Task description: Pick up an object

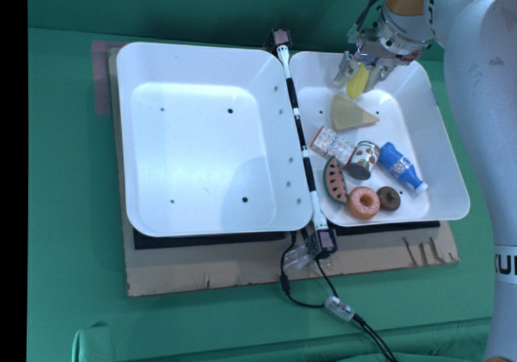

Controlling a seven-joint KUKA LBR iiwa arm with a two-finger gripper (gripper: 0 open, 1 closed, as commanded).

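Note:
My gripper [360, 75] hangs over the far part of the right bin [440, 142], with a small yellow object [356, 84] between its fingers. Just below it in the bin lies a pale yellow cheese wedge [351, 115]. Nearer the front lie a red-and-white carton [329, 141], a patterned can [363, 160], a blue bottle [401, 166], a watermelon slice [334, 179], an orange donut [363, 202] and a brown donut [388, 198].
The left bin [202, 150] stands beside the right one, with a black-and-white bar [297, 122] along the shared edge. Cables [323, 288] trail off the cardboard base at the front. The grey arm [485, 110] fills the right side.

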